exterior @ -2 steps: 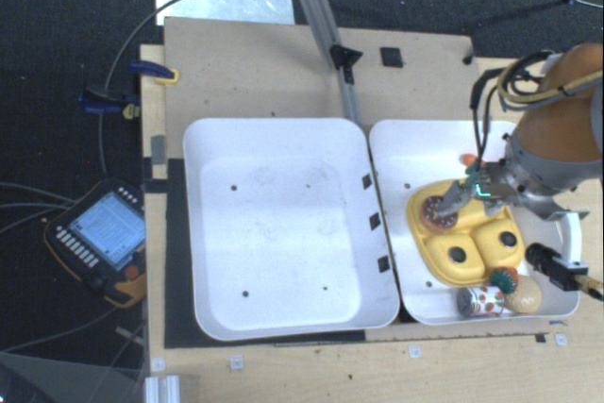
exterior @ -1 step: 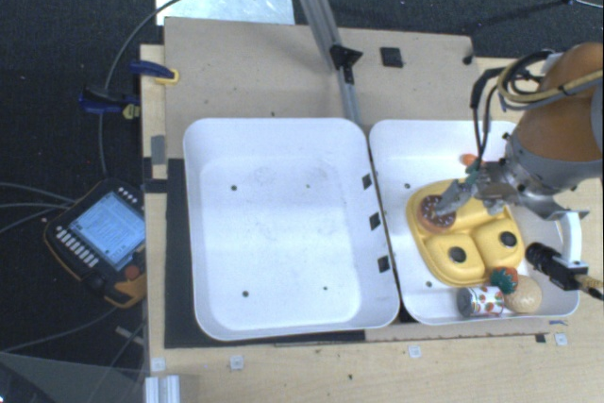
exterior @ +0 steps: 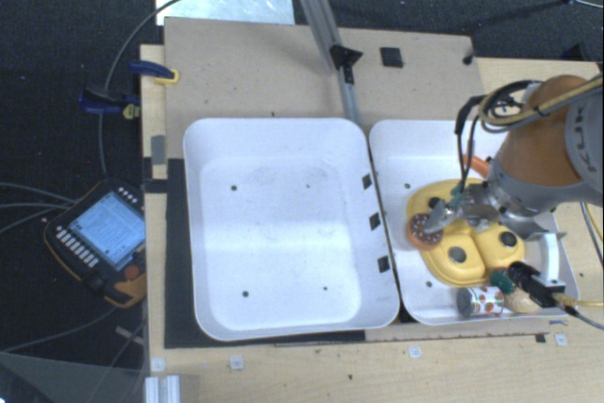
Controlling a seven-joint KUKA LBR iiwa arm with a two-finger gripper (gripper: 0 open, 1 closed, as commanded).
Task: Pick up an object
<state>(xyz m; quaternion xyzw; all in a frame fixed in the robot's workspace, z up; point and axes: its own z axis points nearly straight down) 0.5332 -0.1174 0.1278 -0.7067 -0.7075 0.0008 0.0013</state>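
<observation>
In the right bin (exterior: 401, 156), a yellow plastic toy (exterior: 462, 255) with dark round holes lies near the front. A brown ring with pale speckles (exterior: 421, 230) rests against the toy's left edge. My gripper (exterior: 441, 220) hangs low over the toy's upper left part, right beside the ring. The arm comes in from the right and covers the toy's far side. Nothing can be made out between the gripper's tips.
A small red-and-white can (exterior: 479, 300) lies at the right bin's front wall, with a small green piece (exterior: 500, 279) beside it. An orange thing (exterior: 480, 165) peeks out behind the wrist. The left bin (exterior: 274, 222) stands alongside. A slanted metal pole (exterior: 316, 5) crosses the bench's back.
</observation>
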